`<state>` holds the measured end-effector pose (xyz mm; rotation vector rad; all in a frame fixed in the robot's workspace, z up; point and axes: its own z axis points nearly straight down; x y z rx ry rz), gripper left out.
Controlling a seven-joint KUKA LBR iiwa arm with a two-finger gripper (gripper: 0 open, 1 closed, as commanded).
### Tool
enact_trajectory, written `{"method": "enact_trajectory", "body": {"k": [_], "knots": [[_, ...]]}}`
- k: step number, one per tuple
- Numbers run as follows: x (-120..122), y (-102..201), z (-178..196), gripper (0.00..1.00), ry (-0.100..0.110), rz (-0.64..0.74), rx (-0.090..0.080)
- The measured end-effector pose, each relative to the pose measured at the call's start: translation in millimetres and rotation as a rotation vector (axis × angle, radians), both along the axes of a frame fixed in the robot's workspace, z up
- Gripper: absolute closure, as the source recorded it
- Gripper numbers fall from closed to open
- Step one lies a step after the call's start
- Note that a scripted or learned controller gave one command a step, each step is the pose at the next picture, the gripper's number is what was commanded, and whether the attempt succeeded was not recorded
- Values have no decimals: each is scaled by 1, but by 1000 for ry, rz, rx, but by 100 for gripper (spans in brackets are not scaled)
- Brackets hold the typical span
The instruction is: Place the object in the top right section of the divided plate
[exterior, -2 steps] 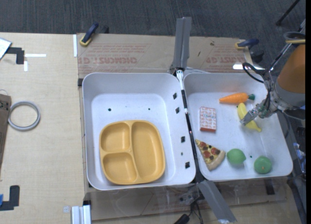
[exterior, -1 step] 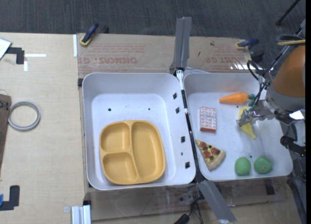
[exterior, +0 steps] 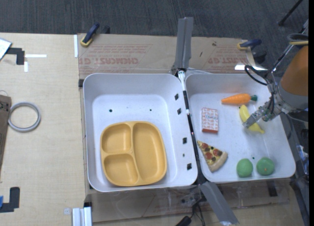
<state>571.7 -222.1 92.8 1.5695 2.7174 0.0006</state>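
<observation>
Two white bins (exterior: 93,137) sit abutted: left holds the divided plate (exterior: 133,153); right, the gripper (exterior: 256,119), finger state indiscernible, reaches the toy banana (exterior: 248,118) for pickup.

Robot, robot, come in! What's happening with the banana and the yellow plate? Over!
Gripper down at banana, right bin; grip unclear. Plate waiting, left bin. Carrot close by.

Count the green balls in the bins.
2. Both sit in the right bin at its near right corner: one green ball beside the pizza slice, the other just right of it. None seems hidden.
</observation>
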Motion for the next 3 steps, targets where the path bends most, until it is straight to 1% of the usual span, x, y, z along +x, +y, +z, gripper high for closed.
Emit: {"method": "enact_trajectory", "body": {"k": [1, 2, 3], "knots": [[-42, 0, 0, 100, 1, -145, 1], [-33, 0, 0, 100, 0, 204, -1], [-33, 105, 0, 100, 1, 481, 0]]}}
